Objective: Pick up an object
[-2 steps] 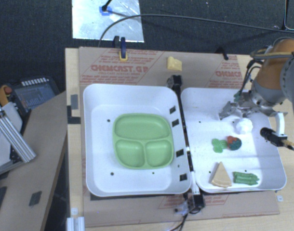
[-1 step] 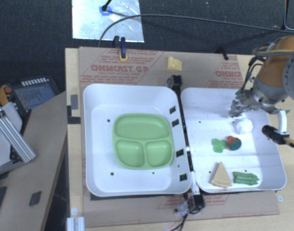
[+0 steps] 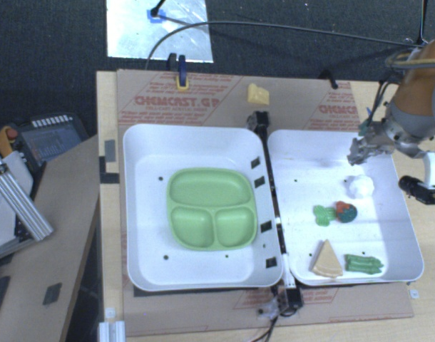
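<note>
The right bin [image 3: 303, 155] holds several small objects. A white lump [image 3: 360, 186] lies toward its right side. A green piece [image 3: 322, 214] touches a red and teal ball-like toy [image 3: 345, 211] near the middle. A tan wedge [image 3: 326, 259] and a green ridged piece [image 3: 364, 263] lie along the front wall. My gripper [image 3: 360, 150] hangs over the bin's far right part, just above and behind the white lump, with nothing seen between its fingers. The orange-banded arm [image 3: 417, 91] reaches in from the right.
The left bin [image 3: 142, 162] holds a green three-compartment tray [image 3: 210, 209]. A yellow block [image 3: 258, 94] and a blue-yellow clamp [image 3: 180, 70] sit on the cardboard behind the bins. A black divider runs between the bins. Cables cross above.
</note>
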Motion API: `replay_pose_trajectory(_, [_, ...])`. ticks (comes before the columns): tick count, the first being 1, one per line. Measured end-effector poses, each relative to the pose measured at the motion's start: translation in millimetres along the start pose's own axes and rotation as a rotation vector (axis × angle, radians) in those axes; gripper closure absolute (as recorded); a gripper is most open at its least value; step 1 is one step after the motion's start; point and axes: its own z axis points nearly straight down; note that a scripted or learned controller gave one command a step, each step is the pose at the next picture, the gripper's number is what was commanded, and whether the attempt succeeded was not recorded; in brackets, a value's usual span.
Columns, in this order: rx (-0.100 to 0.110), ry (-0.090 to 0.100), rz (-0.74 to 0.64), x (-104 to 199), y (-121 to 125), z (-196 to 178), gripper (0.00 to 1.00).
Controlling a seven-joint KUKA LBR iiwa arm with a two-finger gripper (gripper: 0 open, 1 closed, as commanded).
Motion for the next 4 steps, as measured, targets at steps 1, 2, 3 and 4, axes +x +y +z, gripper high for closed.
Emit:
replay_pose_trajectory(1, [0.0, 0.0, -0.001, 0, 12, -52, 1.0])
replay_pose_trajectory(2, [-0.001, -0.001, 0.0, 0, 14, -99, 1.0])
replay_pose_trajectory(3, [0.006, 0.002, -0.003, 56, 11, -88, 1.0])
replay_pose_trajectory(4, [0.003, 0.002, -0.004, 111, 18, -96, 1.0])
